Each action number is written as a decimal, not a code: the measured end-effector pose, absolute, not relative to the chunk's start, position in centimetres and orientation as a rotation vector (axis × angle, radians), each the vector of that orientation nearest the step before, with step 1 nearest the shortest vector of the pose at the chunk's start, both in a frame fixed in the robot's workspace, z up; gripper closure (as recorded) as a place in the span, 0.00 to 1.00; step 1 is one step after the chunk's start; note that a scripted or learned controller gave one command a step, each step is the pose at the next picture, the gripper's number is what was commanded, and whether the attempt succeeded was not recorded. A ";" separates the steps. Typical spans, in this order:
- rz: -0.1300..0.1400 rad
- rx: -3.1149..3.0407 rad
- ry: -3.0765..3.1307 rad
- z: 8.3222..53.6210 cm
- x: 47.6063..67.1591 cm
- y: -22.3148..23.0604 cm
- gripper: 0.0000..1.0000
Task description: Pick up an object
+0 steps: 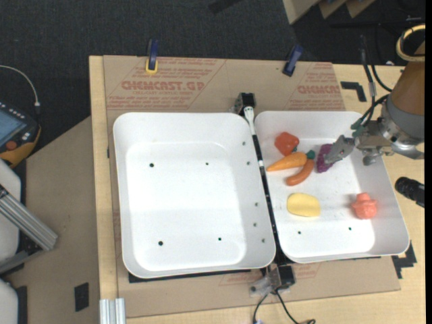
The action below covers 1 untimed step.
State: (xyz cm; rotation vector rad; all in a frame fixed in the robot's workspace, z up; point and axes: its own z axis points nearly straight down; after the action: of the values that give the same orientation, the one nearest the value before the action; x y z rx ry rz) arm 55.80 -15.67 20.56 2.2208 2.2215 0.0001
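Our gripper (339, 151) hovers by the purple piece (326, 158); we cannot tell its grip. We should centre over 1 object before descending.

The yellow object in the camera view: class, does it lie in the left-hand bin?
No. The yellow object lies in the right-hand bin, below the carrot and left of the pink object.

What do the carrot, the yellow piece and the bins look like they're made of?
Carrot: probably moulded plastic toy, smooth, uniform orange. Yellow piece: likely the same, rounded with a soft sheen. Bins: thin formed white plastic by the look, with rounded corners and a slightly glossy rim.
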 end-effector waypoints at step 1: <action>-0.001 2.218 2.226 11.3 61.1 -14.3 0.00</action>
State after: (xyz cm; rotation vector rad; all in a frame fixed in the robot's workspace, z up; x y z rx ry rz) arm 61.09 -14.32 11.25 2.2179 2.2260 -0.0007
